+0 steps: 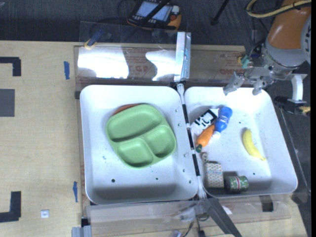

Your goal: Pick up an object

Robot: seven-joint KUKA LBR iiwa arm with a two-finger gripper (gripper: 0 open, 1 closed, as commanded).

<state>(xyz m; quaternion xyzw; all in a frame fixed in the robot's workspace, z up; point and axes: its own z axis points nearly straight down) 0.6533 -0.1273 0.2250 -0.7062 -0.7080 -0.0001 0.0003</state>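
Light wood surface [39, 147] with black corner marks and blue tape bits left of the left bin [94, 107]. Dark carpet beyond it; a handheld pendant [154, 12] lies on the floor behind that bin. Clear glossy panel [128, 58] stands just behind the left bin's far rim.

Left bin holds a green three-compartment plate [141, 134], something orange barely showing under its far edge.

Right bin [281, 147], touching the left bin's right side: a black-and-white packet [205, 117], an orange bottle [206, 136] and a blue-capped bottle [222, 119] clustered near the shared wall; a patterned tape roll [213, 174] and dark green can [236, 182] by the near rim; a yellow banana [253, 144], curved, lying alone toward the far side from the left bin.

Gripper [245, 86] hovers over the right bin's far rim, fingers spread wide, holding nothing.
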